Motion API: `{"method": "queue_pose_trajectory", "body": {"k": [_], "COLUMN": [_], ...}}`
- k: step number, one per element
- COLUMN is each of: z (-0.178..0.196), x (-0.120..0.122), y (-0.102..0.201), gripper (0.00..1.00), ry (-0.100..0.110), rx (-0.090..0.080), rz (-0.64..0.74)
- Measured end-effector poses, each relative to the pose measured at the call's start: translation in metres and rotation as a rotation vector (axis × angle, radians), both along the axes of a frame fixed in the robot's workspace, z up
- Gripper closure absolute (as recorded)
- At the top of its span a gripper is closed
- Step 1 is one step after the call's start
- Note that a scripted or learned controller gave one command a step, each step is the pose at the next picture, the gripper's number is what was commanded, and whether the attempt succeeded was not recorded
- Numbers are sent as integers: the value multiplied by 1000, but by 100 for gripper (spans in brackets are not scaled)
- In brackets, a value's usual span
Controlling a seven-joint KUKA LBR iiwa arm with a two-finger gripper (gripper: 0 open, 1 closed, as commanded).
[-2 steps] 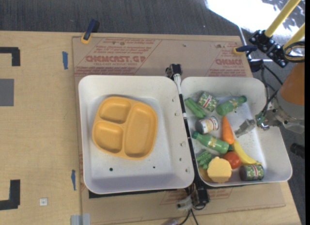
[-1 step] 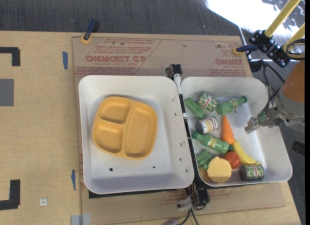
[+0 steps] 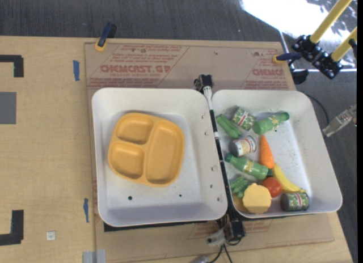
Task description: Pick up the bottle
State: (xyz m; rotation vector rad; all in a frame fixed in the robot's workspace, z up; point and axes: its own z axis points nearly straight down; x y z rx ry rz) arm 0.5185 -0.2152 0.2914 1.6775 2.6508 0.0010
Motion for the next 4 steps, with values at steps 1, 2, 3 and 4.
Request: {"method": "queue_pose_trajectory", "body": {"k": [1,2,3,4], "z": [-82,-110,1,-119], "x": [-39,-39,-36,-39], "y": [-9,-8,-9,-8], "gripper": [100,100,100,100], "ry": [4,4,-1,3], "rx": [1,1,-5,-1], "rz": [244,531,968,1230]}}
